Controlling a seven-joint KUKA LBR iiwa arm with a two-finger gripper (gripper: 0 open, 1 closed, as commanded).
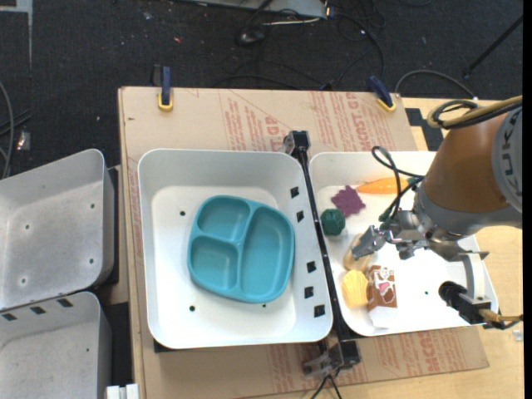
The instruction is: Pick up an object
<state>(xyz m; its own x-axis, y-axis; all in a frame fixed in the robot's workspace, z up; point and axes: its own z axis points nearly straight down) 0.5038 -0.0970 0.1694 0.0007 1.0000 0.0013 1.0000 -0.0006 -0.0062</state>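
In the right white bin, the metal two-finger claw hangs low with its fingers spread, and nothing is seen between them. Just below it lie a yellow ridged toy and a small brown-and-white packet; a dark green round object, a purple flat piece and an orange carrot-like piece lie farther up. It seems the claw aims at the yellow toy, but this is unsure. The pick is not yet done: closing and lifting remain.
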